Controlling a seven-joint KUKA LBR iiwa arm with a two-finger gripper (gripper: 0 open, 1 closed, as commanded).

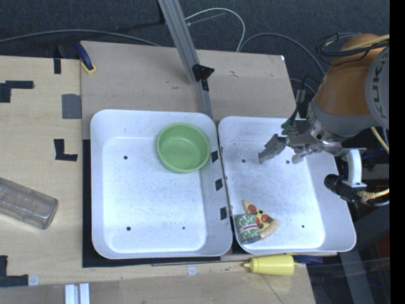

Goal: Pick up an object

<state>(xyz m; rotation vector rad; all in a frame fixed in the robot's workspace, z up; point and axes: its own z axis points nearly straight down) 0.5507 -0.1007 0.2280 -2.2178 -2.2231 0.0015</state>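
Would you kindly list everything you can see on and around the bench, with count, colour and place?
bowl: one, green, upper right part of the left bin
left bin: one, white, bench centre
right bin: one, white, beside the left bin
pizza-slice toy: one, multicoloured, lower left corner of the right bin
bottle: one, yellow, lying on the bench just below the right bin
clear plastic container: one, transparent, lying on the bench at far left
metal pole: one, grey, slanting above the bins
gripper: one, dark grey, over the upper part of the right bin, holding nothing
arm: one, grey with orange band, at right
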